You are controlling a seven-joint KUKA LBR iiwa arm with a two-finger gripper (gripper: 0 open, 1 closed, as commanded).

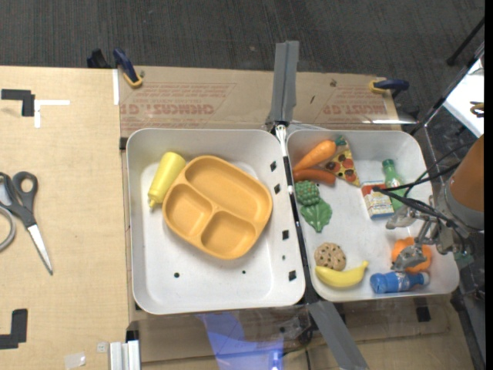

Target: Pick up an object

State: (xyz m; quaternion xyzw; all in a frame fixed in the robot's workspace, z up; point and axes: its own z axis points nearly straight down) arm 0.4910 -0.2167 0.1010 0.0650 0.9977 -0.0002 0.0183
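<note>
The gripper [416,247] sits low at the right side of the right bin [362,141], its metal parts over an orange toy [407,254]. Whether it is wide, narrow or holding anything, I cannot tell; the parts blur together there. The arm [468,183] comes in from the right edge, with dark cables looping across the bin's rim toward the wrist.

Just below the orange toy lies a blue bottle [397,282] on its side, along the bin's near wall. To its left is a banana [341,274], with a cookie [330,254] touching its upper edge. Left of the gripper, a small red-and-white box [377,201] lies flat, and a green bottle [391,174] lies just above it. These two are the nearest things on that side.

Further left, by the wall between the bins, a green leafy toy [314,206] lies below a red sausage [314,176]. A carrot [316,154] lies slanted above that, beside a pizza slice [346,160].

The left bin [208,287] holds a yellow divided plate [217,205], with a yellow bottle [165,177] touching its upper left edge.

Outside the bins, scissors [28,214] lie on the wooden bench [62,284] at far left. Cardboard [192,102] lies behind the bins, held by blue clamps [127,66].
</note>
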